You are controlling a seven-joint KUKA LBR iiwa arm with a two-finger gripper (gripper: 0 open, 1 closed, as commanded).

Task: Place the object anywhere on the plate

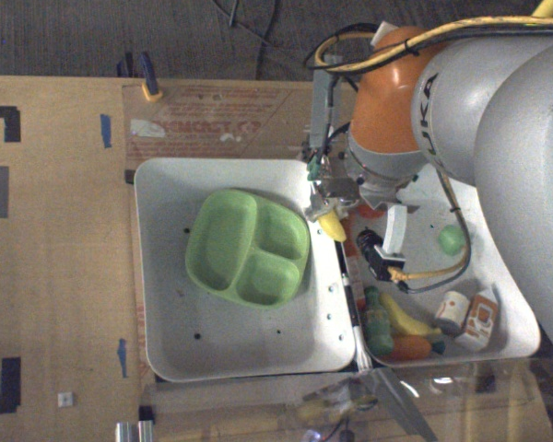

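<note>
1. A plywood bench [55, 247] with blue tape marks carries two shallow white bins side by side, with dark floor and a loose cable beyond the far edge.
2. The gripper [326, 203] sits over the ridge where the two bins meet, and its jaws appear to be closed narrowly on a small yellow object [332, 226], whose tip pokes out below the fingers; the hold looks real, though the wrist shadows part of it.
3. That yellow object hangs just beside the right rim of the green plate [250, 247], not yet over it.
4. The green plate, with three compartments, lies tilted in the left bin [166, 339], towards its far right part.
5. Above the gripper the arm [461, 109] rises, grey with its orange band, and covers the far part of the right bin [521, 325].
6. In the right bin lie a banana [407, 319], a green ball [452, 239], a small carton [480, 322] and other bits at the near end.
7. The step in hand is, I judge, the carry to the plate. To do it well, move left until the object is squarely above a compartment, lower close to the plate, then release so it cannot roll off the rim.
</note>
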